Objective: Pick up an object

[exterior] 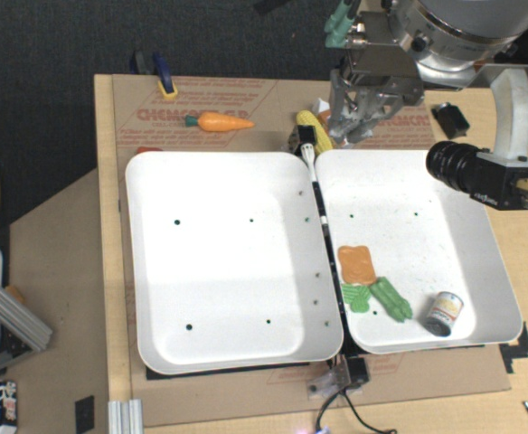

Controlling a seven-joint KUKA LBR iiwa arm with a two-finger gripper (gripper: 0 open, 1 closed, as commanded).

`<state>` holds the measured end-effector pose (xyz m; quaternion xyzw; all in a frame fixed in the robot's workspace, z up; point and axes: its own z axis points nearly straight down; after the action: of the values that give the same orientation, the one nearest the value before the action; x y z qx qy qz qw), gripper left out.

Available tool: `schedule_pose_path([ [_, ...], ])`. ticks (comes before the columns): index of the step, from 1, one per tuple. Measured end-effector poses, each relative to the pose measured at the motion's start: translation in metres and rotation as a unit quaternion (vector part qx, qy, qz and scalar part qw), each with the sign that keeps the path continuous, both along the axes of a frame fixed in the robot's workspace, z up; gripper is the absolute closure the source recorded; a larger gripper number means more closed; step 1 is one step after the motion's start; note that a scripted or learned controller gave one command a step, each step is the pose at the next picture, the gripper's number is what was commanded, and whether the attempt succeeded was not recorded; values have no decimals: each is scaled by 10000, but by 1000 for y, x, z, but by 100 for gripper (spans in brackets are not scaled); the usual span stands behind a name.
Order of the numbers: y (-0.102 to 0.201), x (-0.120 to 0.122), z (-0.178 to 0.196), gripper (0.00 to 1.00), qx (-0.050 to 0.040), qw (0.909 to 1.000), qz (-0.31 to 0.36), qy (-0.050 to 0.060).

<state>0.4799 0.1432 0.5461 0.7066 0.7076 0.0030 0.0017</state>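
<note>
In the right bin (445,233) lie an orange flat piece (356,263), a green toy vegetable (380,297) just below it, and a small can (444,313) on its side near the front right corner. My gripper (353,125) hangs high above the back edge of the right bin, near the gap between the bins, well away from these objects. Nothing shows between its fingers.
The left bin (223,251) sits beside the right one. A toy carrot (217,122) lies on the cardboard behind the left bin. A yellow corn toy (313,127) rests behind the bins near the gripper. A black camera unit (470,172) juts over the right bin's rim.
</note>
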Motion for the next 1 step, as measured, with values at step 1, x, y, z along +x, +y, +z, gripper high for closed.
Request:
schedule_pose_path([
  [1, 0, 0, 0, 0, -3, 10000, 0, 7],
])
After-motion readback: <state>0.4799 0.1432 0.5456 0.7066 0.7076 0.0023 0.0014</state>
